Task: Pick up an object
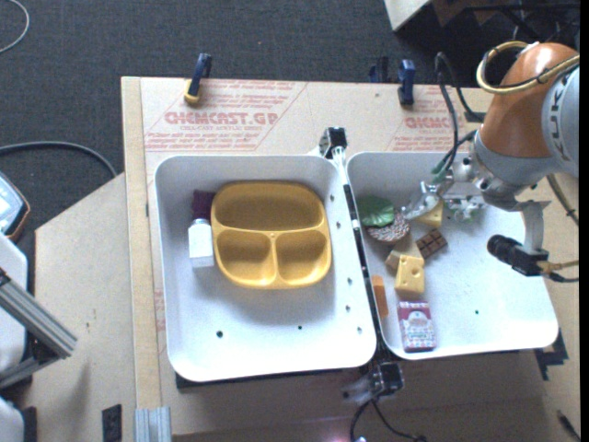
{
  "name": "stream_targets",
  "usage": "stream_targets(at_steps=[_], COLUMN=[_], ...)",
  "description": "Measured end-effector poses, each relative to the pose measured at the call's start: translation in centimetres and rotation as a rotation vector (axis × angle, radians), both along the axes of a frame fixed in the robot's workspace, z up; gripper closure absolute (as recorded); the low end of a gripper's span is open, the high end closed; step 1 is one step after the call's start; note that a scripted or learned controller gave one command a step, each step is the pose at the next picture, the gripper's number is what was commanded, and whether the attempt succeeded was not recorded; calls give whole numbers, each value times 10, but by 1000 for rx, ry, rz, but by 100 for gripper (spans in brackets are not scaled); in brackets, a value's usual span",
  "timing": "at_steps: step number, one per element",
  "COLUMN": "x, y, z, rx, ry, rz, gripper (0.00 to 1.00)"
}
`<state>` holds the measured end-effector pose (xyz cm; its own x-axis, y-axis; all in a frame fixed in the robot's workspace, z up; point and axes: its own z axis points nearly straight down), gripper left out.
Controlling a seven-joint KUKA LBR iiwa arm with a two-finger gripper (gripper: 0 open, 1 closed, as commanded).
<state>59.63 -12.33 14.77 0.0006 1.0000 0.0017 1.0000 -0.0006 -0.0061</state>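
While my gripper hangs low over the right bin, near its upper left part, I judge myself to be in the reach-and-descend step — nothing is lifted yet. Whether my tool is released or clenched I cannot tell; the metal at its tip is a small blur from this height.

I take the cheese wedge as my landmark. Just above it lies a brown chocolate square, and above that again a small yellow piece that sits right under my gripper — the likeliest thing to be picked, in my judgement. Up and to the left of the wedge are a green leaf-like item and a speckled brown round, touching each other. Below the wedge lies a red and white packet, and to its lower left a thin orange stick rests by the bin wall. Far to the wedge's left, in the left bin, a yellow divided tray has a small white bottle beside it.

Next I would need to settle straight down around the yellow piece without nudging the chocolate square, close, and lift clear.
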Motion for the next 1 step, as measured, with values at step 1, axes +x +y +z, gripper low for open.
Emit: stream_targets(at_steps=[1], x=[5], y=[2], z=[-42], rx=[0], ry=[-4], rz=[0], gripper=[0])
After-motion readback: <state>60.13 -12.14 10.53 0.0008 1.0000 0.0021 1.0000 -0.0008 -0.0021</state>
